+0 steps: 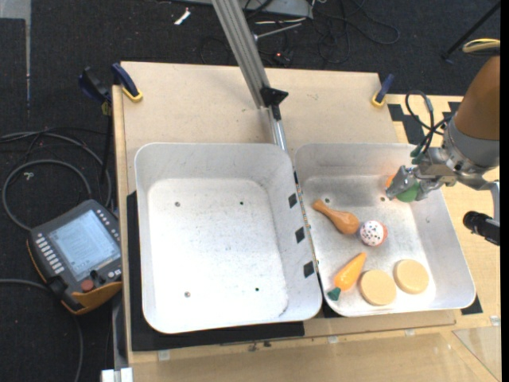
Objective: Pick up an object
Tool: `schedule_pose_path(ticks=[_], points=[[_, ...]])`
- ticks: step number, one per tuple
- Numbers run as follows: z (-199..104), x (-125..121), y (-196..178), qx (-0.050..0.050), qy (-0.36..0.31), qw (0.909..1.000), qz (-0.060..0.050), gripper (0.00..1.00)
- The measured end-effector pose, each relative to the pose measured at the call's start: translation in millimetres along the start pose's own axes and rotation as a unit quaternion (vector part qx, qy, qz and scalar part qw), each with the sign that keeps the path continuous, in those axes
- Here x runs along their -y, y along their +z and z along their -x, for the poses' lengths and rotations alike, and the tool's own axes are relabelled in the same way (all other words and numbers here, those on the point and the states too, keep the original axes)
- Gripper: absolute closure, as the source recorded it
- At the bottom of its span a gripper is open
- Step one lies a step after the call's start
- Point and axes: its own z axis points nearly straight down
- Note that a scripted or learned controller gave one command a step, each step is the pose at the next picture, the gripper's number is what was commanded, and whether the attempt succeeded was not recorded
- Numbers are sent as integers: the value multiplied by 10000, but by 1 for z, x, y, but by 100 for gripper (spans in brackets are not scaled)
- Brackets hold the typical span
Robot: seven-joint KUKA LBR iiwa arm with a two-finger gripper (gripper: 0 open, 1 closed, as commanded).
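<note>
At the far left, on the dark floor beside the desk (pixel 207 106), lies a grey handheld control pendant with an orange underside (pixel 75 249). The pale wooden desk carries two shallow white bins side by side. The left white bin (pixel 155 161) shows a bare, speckled floor. A slanted silver metal pole (pixel 242 42) runs down from the top of the view and ends above the seam between the bins.

The right white bin (pixel 457 289) holds the loose things. Nearest the seam, an orange toy carrot with a dark green tip (pixel 348 273) lies tilted in the lower part. Above it rests a tan drumstick-shaped piece (pixel 337 216), and just beside that a white ball with red speckles (pixel 372 232). Two pale yellow round discs (pixel 395 282) sit next to each other near the bin's lower right corner.

The claw (pixel 409 183) hangs over the upper right part of this bin, at the end of the grey arm with its orange band (pixel 481 102). Something green and orange (pixel 400 187) shows at its tip, but whether the claw is spread or closed on it cannot be told.
</note>
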Motion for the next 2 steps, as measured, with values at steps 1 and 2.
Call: schedule_pose_path(ticks=[1, 2], points=[[3, -11, -59, 4, -6, 10000, 12, 100], [-44, 10, -57, -18, -23, 10000, -35, 100]])
